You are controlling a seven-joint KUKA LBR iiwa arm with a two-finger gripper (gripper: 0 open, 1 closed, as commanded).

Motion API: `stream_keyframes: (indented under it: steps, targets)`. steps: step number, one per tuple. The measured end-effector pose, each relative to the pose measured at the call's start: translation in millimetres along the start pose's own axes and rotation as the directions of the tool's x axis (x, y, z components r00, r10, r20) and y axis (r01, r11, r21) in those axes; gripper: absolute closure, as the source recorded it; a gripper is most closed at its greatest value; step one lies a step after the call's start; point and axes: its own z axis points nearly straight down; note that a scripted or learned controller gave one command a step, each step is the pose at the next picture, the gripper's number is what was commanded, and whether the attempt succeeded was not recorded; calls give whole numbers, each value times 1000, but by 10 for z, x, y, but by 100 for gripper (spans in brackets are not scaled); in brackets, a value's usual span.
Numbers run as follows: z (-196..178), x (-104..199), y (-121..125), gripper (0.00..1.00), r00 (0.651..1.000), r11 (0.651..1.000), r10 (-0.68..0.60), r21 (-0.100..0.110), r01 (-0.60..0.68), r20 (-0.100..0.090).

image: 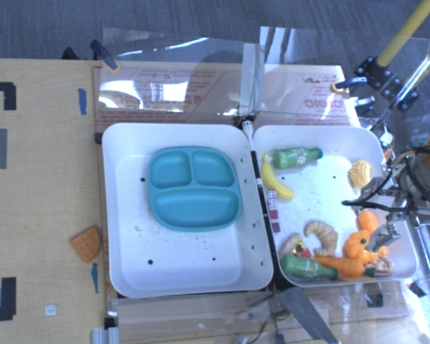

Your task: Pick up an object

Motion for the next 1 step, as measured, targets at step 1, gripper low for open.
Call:
stream_keyframes:
  steps: [1]
  targets:
    - [759, -256, -366, 0, 999, 999, -45, 9, 44, 20]
